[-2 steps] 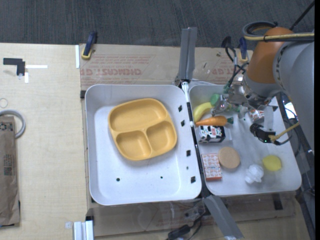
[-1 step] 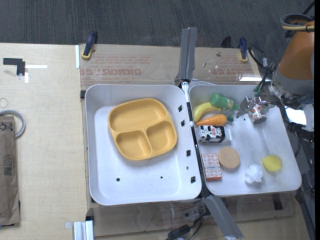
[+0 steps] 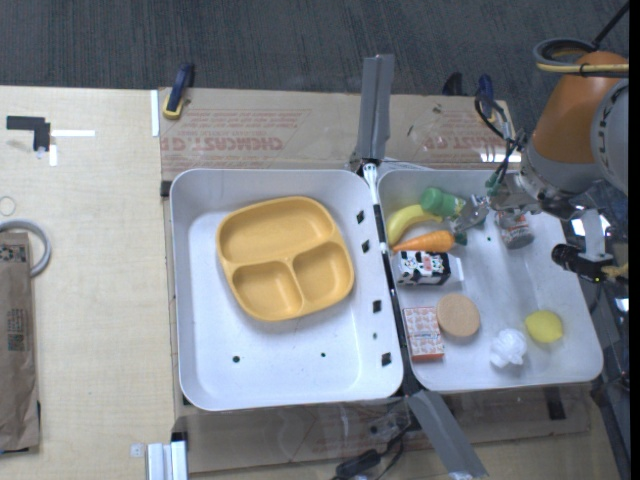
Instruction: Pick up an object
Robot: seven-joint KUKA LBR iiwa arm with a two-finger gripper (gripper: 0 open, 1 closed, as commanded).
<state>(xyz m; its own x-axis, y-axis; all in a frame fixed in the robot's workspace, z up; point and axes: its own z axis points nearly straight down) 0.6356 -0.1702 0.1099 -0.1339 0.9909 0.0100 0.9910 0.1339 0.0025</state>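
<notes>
The gripper (image 3: 492, 208) hangs low at the upper part of the right bin (image 3: 575, 363); whether it is wide or narrow I cannot tell. Just left of it lie a green item (image 3: 437, 202), a banana (image 3: 405, 221) and a carrot (image 3: 428, 240). Lower sit a cow-print carton (image 3: 423, 267), a tan disc (image 3: 459, 317) and a yellow ball (image 3: 544, 326). The left bin (image 3: 200, 368) carries a yellow divided plate (image 3: 285, 257).

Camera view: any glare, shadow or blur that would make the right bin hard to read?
Camera view: even light, no strong glare on the right bin; soft shadows under the banana and carrot; the gripper looks slightly blurred and cluttered by cables.
</notes>
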